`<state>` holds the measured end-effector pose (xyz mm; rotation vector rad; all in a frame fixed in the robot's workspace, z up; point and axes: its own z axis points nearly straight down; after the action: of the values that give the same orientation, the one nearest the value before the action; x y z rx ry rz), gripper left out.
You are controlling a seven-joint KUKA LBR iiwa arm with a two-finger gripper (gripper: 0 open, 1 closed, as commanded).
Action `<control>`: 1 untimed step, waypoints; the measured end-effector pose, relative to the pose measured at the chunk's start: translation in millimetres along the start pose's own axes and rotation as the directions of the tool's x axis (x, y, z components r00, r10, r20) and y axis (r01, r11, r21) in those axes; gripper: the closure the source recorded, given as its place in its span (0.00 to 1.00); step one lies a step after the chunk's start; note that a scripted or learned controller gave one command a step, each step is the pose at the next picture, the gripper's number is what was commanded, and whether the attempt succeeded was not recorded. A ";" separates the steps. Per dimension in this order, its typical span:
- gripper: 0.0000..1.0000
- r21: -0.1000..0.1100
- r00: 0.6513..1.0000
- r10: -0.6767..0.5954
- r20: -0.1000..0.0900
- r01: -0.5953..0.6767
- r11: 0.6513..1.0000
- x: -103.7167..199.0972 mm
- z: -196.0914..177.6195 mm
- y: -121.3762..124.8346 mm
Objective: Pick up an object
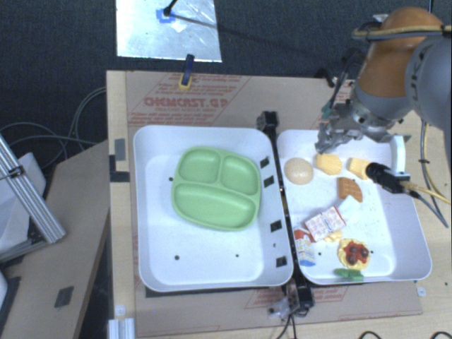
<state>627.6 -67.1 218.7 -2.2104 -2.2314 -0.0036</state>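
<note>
Two white bins on desk [141,104]. Left bin [152,260]: green tray [215,189]. Right bin [402,239]: claw [326,145] above yellow piece [328,164], grip state indiscernible.

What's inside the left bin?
A green divided plate lies in the left bin, its three compartments bare. The bin floor under the plate is covered.

Around my bench lies dark blue carpet [56,41]. A shiny metal sheet [168,20] rests on it at the top, cables [85,111] trail left, beside an aluminium rail [28,196].
</note>
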 end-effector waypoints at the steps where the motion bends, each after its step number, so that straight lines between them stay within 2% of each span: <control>1: 1.00 0.001 1.000 0.002 0.001 -0.002 1.000 40.4 3.0 -7.1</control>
<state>620.1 -26.8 215.8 -2.2124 -2.2298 -0.0013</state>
